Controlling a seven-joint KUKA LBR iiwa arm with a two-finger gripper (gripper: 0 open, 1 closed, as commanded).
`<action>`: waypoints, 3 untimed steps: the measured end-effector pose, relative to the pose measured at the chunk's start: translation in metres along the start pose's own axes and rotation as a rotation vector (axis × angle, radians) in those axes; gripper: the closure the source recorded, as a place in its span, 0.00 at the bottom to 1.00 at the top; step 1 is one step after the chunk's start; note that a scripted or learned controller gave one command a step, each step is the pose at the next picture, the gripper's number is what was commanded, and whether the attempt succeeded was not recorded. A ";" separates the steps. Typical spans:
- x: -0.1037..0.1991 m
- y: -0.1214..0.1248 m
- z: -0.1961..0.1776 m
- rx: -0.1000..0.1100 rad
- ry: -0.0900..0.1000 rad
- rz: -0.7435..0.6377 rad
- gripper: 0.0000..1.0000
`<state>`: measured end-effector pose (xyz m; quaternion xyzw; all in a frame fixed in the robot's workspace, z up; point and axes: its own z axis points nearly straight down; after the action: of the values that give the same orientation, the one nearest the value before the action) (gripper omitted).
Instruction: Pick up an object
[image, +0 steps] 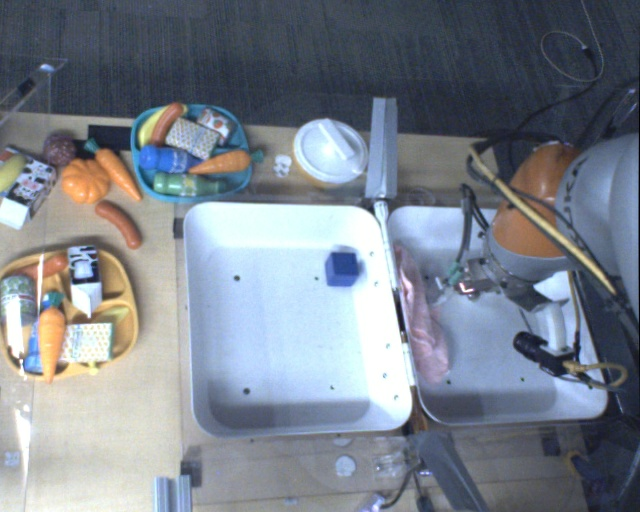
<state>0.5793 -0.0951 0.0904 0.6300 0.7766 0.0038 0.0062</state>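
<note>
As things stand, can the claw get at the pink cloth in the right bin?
Probably yes: the claw hangs in the right bin just beside the pink cloth, which lies along the bin's left wall with nothing on top.

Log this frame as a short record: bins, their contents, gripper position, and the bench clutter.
left bin: holds a blue cube near its upper right corner
right bin: holds a pink cloth lying along its left wall
gripper: low in the right bin, beside the pink cloth
grasp: cannot tell
arm: reaches in from the right, orange band above the wrist
bench, left side: blue bowl and yellow plate, both with toy food
behind the bins: white lid
</note>
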 end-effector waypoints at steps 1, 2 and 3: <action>-0.015 0.072 0.003 0.003 0.000 -0.002 0.00; -0.014 0.033 0.001 0.002 0.001 -0.157 0.00; -0.011 0.071 -0.033 0.008 0.003 -0.123 0.00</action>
<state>0.6506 -0.0909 0.1248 0.5809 0.8139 0.0014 0.0028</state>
